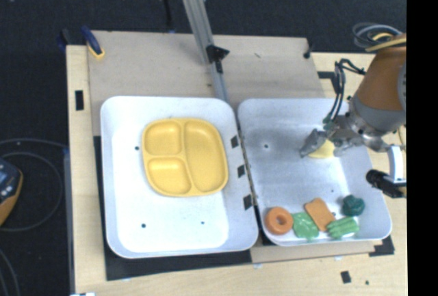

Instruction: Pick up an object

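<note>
My gripper (pixel 321 144) reaches in from the right over the right bin (pixel 287 124), its fingers spread around a small pale yellow object (pixel 321 151) lying on the bin floor. Along that bin's front edge lie an orange ring (pixel 278 219), a light green piece (pixel 304 227), an orange block (pixel 319 212), another green piece (pixel 343 226) and a dark green lump (pixel 353 205). The left bin (pixel 123 219) holds a yellow divided plate (pixel 185 156).
A slanted metal pole (pixel 198 21) rises behind the bins, ending near the seam between them. The bench edge lies close in front of the bins. A yellow-handled clamp (pixel 94 45) sits at the bench's back left corner.
</note>
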